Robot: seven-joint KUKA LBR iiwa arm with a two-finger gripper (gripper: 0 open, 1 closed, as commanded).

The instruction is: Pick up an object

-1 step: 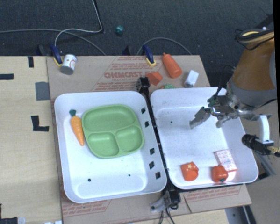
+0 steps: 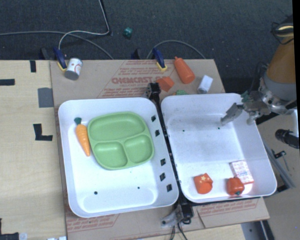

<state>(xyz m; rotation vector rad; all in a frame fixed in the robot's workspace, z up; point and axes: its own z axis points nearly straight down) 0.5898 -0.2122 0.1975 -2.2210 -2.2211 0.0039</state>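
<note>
The right bin holds an orange-red toy vegetable, a red toy pepper and a small white-and-pink packet, all near its front right corner. My gripper hangs over the bin's far right part, well apart from those three items. It looks open, and nothing is between its fingers. In the left bin a green divided plate lies beside a toy carrot.
Behind the bins on the cardboard sit an orange toy bottle, a small orange block, a white cube and a white can. Two blue clamps hold the cardboard's far edge. Cables run behind.
</note>
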